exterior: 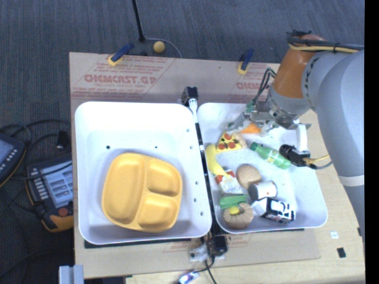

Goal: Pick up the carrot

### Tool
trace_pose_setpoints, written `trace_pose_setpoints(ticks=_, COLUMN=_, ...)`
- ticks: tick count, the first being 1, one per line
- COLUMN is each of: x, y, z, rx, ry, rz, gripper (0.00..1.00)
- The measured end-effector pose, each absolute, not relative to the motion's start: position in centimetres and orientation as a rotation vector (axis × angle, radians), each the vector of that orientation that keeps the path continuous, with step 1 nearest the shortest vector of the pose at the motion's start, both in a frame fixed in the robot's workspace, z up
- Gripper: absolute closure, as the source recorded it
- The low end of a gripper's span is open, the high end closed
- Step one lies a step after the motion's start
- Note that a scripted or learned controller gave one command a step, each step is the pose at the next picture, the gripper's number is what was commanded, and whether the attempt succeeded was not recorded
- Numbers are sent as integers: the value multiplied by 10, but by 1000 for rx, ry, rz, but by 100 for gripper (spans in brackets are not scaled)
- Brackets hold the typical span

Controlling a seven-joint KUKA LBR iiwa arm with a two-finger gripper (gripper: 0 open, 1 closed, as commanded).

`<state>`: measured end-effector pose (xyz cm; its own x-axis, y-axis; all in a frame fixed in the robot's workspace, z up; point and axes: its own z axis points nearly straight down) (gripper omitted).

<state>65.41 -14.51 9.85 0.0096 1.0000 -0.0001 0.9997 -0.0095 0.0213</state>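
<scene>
Reaching in from the right, the gripper [253, 118] sits low over the far end of the right bin [308, 218], right at the carrot [251, 129]; whether it is clenched or released cannot be told, since the wrist hides that part, and the view does not show the carrot held. Only a small orange piece of the carrot shows, just under the gripper and beside the pizza slice [230, 141]; the orange band [291, 76] of the arm stands above the wrist, with the grey arm body filling the right side.

Just right of the carrot lies a green bottle [269, 154], tilted along the bin floor; a banana [214, 161] runs along the bin's left wall; near the middle sits a brown cookie-like round [248, 174], with a white cup [263, 190] on its side just below it; toward the near end lie a green piece [232, 201], a tan round bun-like thing [238, 216] and a black and white toy car [278, 210].

Beside it, the left bin [95, 123] holds a yellow divided tray [142, 191], lying flat; both bins rest on a brown board [124, 78], with two blue and yellow clamps [121, 53] at its far edge.
</scene>
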Motion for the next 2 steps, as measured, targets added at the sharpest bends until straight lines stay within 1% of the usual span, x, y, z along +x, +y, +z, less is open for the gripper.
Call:
trace_pose_setpoints(ticks=1, x=667, y=-186, z=94, rx=2453, ry=2027, rz=6, gripper=0)
trace_pose_setpoints(ticks=2, x=666, y=-181, z=104, rx=2457, ry=2045, rz=-9, gripper=100)
